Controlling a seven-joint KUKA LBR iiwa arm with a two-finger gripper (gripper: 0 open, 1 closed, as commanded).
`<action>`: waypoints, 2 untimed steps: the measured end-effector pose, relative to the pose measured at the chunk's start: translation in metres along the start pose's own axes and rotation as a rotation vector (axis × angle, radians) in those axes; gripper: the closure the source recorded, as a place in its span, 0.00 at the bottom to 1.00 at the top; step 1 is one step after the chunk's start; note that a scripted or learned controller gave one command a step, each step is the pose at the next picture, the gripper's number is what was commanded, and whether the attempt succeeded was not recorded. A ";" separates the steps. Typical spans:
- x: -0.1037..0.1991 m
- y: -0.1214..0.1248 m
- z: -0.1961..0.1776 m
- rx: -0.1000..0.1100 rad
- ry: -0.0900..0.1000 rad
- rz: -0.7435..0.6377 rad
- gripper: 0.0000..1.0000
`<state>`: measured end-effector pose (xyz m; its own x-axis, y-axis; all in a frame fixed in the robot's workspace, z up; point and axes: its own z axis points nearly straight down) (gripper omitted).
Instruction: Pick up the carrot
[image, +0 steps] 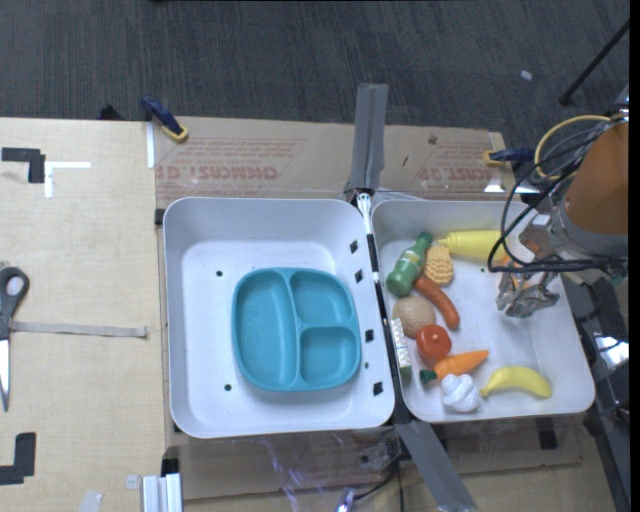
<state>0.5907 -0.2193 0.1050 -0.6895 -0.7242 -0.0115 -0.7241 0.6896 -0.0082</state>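
- Carrot, a small orange plastic one with a green stub, lies in the right white bin, between a red toy tomato and a white garlic bulb.
- Grey metal pincer hangs over the same bin's right side, well apart from the carrot; its fingertips blur together, so I cannot tell open from closed.
- Orange-banded arm is cut off at the right edge, partly veiled by black and yellow cables.
- Cardboard sheet behind the bins carries red print, upside down and too faint to read.
- Left white bin holds a teal divided plate.
- Scissors on the counter are clipped by the left edge.
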 end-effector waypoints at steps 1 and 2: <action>0.000 0.000 0.000 0.000 0.000 0.001 0.00; -0.002 -0.001 -0.011 0.004 -0.005 0.004 1.00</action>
<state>0.5926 -0.2187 0.1158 -0.6924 -0.7214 -0.0167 -0.7213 0.6925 -0.0117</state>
